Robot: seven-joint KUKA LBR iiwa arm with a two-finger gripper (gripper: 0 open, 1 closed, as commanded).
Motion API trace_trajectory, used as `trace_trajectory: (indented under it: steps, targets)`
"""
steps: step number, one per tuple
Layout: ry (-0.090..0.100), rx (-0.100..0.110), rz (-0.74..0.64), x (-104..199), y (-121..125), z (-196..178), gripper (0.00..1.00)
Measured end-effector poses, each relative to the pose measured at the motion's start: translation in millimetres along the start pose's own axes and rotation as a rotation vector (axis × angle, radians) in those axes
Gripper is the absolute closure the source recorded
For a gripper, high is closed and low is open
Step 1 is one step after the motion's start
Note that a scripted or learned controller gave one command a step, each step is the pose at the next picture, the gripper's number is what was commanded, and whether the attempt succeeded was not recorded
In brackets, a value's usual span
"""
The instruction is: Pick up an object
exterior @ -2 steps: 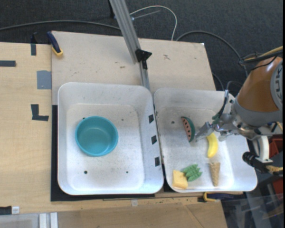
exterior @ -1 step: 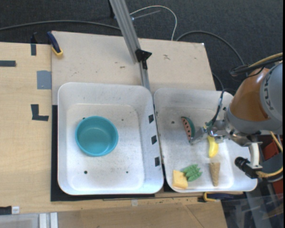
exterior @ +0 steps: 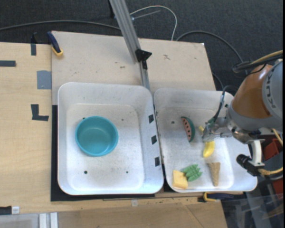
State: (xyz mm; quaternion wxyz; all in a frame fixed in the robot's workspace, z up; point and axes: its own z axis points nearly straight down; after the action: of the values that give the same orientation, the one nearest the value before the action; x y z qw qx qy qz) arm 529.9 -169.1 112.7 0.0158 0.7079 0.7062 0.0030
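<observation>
1. The gripper (exterior: 208, 133) is seen low in the right bin (exterior: 173, 99); its state cannot be told.
2. A yellow toy (exterior: 208, 149) lies just beneath it.
3. A teal bowl (exterior: 97, 136) is set in the left bin (exterior: 66, 95).
4. Both bins are borne by a bench (exterior: 99, 56) over dark carpet (exterior: 218, 8).

The scene is viewed by one fixed camera set above the bench (exterior: 109, 56), looking down at a slant. Both bins (exterior: 66, 127) are taken in whole from middling range, and the arm (exterior: 256, 99) is seen entering from the right.
</observation>
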Motion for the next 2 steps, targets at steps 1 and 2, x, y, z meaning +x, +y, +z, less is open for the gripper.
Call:
trace_trajectory:
  steps: [1,2]
  targets:
    - [0.016,0.023,-0.002,-10.8,1.5,-56.9,1.0]
    - [0.017,0.023,-0.004,-8.9,2.1,-99.6,1.0]
